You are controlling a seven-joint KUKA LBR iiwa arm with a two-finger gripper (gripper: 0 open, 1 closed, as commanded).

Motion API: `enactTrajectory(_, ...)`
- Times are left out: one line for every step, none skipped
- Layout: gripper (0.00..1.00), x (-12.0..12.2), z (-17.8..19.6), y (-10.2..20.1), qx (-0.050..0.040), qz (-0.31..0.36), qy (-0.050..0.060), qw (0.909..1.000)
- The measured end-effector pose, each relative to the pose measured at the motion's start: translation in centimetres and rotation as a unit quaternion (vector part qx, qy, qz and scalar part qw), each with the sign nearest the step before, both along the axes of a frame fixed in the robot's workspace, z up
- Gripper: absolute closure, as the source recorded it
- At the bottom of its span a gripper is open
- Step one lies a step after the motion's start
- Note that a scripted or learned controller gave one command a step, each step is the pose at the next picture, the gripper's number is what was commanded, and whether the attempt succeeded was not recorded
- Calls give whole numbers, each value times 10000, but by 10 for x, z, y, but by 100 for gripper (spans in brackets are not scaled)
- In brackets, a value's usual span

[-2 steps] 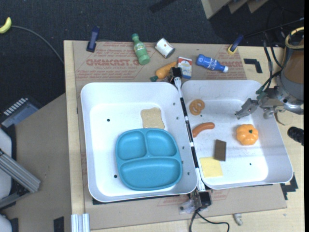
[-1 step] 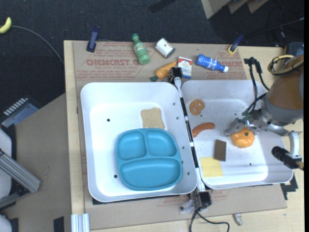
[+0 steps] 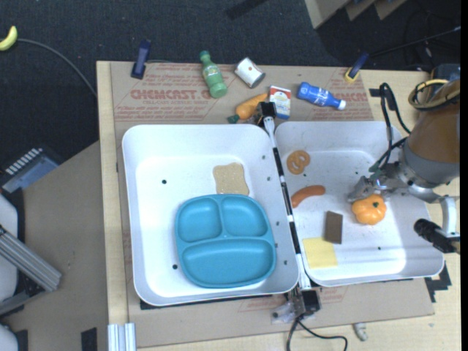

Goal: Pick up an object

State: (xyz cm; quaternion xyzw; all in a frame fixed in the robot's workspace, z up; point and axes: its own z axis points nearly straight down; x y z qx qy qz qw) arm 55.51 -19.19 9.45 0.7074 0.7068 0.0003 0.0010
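My gripper (image 3: pixel 371 189) hangs low in the right bin (image 3: pixel 380 265), reaching in from the right. An orange pumpkin-like toy (image 3: pixel 368 210) lies right below it, touching or nearly touching its tip. Further left in the same bin lie a red sausage (image 3: pixel 307 194), an orange ring-shaped piece (image 3: pixel 297 161), a brown block (image 3: pixel 333 227) and a yellow cheese slice (image 3: pixel 319 253). None of these is lifted off the bin floor.
The left bin (image 3: pixel 146 196) holds a blue divided plate (image 3: pixel 225 240) and a slice of toast (image 3: pixel 231 179). Behind the bins lie a green bottle (image 3: pixel 213 75), a white can (image 3: pixel 249 72), a carrot (image 3: pixel 251 107), a small carton (image 3: pixel 279 101) and a blue bottle (image 3: pixel 322 96).
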Motion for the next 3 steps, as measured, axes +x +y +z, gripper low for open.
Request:
enactTrajectory(100,-9,-5,89,13,10,21,10000)
enactTrajectory(100,-46,90,143,7,8,9,10000)
enactTrajectory(100,-76,122,165,9,7,19,10000)
